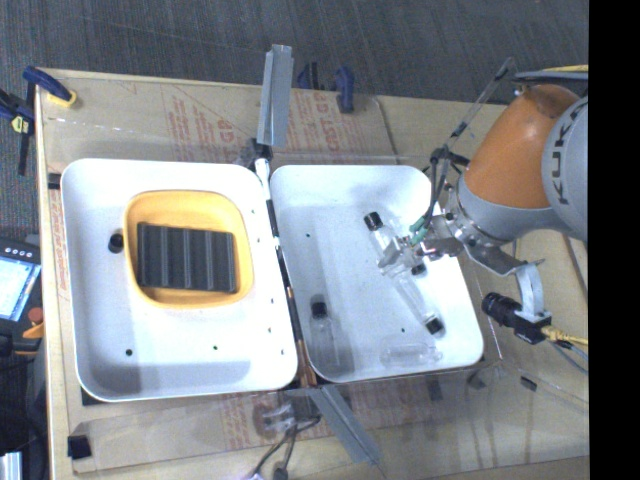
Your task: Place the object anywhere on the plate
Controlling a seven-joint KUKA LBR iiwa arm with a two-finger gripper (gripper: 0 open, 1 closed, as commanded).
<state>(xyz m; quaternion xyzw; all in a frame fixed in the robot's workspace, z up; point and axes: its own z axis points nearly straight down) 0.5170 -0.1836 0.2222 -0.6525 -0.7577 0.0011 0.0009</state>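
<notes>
The small black object (319, 309) lies on the floor of the right bin (345, 358), near its left wall and front edge, apart from the gripper. The gripper (402, 258) hangs over the right bin's right half with transparent fingers spread apart, nothing between them. In the left bin (90, 348), the yellow plate (185, 206) carries a dark ribbed insert (187, 257).

The gripper (400, 258) hangs over the right bin (340, 198), a small dark object (319, 309) apparently lying apart; the yellow plate (190, 208) sits in the left bin (90, 268).
</notes>
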